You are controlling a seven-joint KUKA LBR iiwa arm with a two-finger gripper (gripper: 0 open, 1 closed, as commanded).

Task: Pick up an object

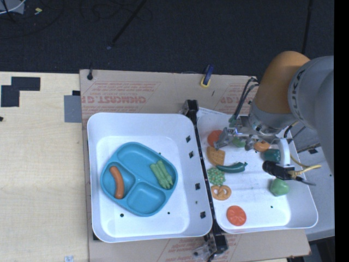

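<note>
the pincer (235, 137) hung low over the right bin's (305, 214) far end, just above toy food there; whether it was spread or pinching anything, i could not tell.

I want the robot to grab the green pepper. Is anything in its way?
Nothing visible blocks it. The gripper hangs just above the green pepper, with bare bin floor between them. The orange wedge and green grapes sit close on its left.

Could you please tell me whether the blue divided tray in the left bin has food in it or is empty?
It has food: the blue tray holds a sausage in its left compartment and green beans in its right; the front compartment looks bare.
</note>
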